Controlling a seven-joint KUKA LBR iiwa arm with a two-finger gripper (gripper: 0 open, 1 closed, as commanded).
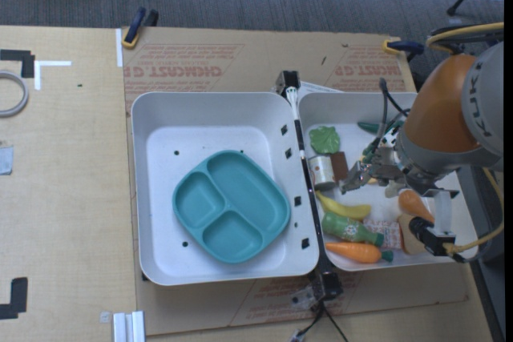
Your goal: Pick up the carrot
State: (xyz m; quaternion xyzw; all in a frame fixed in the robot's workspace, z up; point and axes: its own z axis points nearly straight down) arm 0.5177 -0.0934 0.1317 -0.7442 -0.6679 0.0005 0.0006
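Gripper above the right bin, carrot unheld

Carrot (353,251) lies at six o'clock from the gripper (358,177), long axis roughly nine-to-three; finger state seemingly indiscernible here.

Two white bins (144,172) hold one teal divided plate (231,207), one carrot (354,251), one banana (346,210), one green bottle (351,231), one green leafy piece (325,140) and one metal can (322,170).

Carrot (353,251): orange. Divided tray (231,207): teal. Bins (152,172): white. Banana (345,209): yellow. Arm (449,112): grey, orange band. Bench (64,196): tan.
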